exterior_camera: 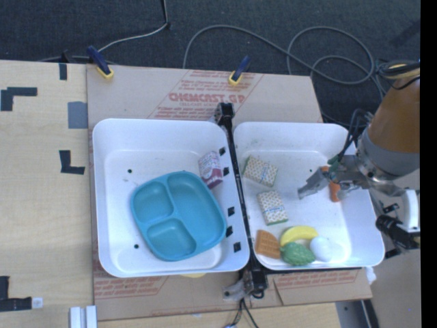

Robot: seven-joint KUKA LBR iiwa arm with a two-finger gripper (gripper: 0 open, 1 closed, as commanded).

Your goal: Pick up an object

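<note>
On the tabletop point(41, 183), two white bins sit side by side. Left bin point(109, 142): a blue divided tray point(177, 215) and, touching its upper right corner, a small red-and-white carton point(212, 169). Right bin point(293, 132): two patterned sponges point(261, 171) point(273, 207) (one above the other), then an orange wafer point(268, 244), banana point(299, 234), green item point(297, 253) and white egg point(326, 249) clustered along the front wall. Pincer point(315, 183) hangs over the right bin, fingers spread, grasping nothing.

Right bin point(300, 134) had open floor across its upper middle; food point(298, 244) crowded the lower edge, two packets point(266, 188) blocked the left.
</note>
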